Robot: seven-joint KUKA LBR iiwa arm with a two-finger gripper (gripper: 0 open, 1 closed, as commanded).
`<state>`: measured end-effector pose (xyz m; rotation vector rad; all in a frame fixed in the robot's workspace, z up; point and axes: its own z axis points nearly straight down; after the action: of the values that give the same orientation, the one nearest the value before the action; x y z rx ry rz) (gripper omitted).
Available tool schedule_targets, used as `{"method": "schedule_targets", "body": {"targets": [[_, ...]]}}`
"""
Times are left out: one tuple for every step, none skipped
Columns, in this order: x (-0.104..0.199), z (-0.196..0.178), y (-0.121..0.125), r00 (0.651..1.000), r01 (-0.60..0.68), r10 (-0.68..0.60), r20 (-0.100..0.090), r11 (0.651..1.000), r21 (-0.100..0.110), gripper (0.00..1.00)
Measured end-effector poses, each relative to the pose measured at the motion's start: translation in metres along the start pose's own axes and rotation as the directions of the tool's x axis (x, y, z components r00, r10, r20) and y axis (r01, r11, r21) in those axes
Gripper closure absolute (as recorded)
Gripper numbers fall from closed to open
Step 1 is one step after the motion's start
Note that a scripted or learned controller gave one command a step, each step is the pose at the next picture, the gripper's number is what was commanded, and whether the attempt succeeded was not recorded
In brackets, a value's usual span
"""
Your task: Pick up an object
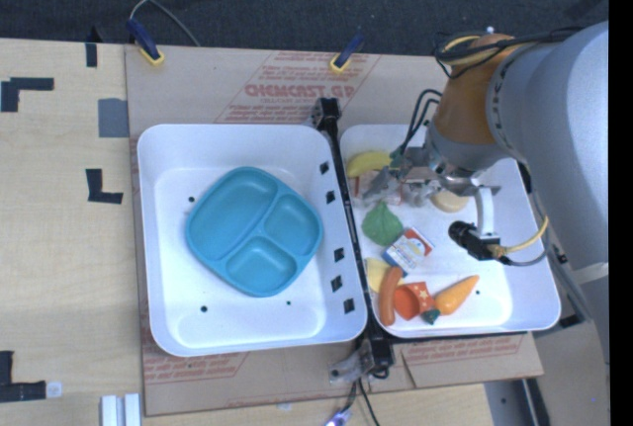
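The claw (pixel 388 179) hung low over crowded toys near the yellow piece (pixel 367 162); its grip was unreadable, and neighbours might jam it.

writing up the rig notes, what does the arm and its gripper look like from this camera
The arm is a thick, rounded, light grey body with an orange band above the wrist. Thin black cables loop beside the band, and a yellow one curls above it. The gripper is a small grey metal assembly; a black fitting with a yellow cable sits below it.
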<state>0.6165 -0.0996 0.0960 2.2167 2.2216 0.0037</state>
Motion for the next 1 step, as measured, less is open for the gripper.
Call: {"method": "schedule_targets", "body": {"targets": [[-0.0046,0.0106,0.0526,1.000,0.001,-0.001,0.000,1.000,0.002,0.00]]}}
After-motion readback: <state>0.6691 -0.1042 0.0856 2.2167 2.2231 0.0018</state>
